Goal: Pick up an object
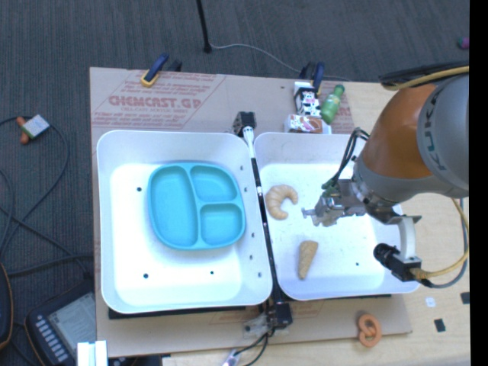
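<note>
Cardboard (164,101) under the bins reads "CHEMCAST GP". Gripper (326,213) hangs over the right bin (335,280), fingers narrow, holding nothing, beside the croissant (280,200). The cone (306,258) lies nearer the front.

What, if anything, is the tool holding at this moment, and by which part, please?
Nothing: the tool hangs over the right bin, apart from the croissant and the cone.
</note>
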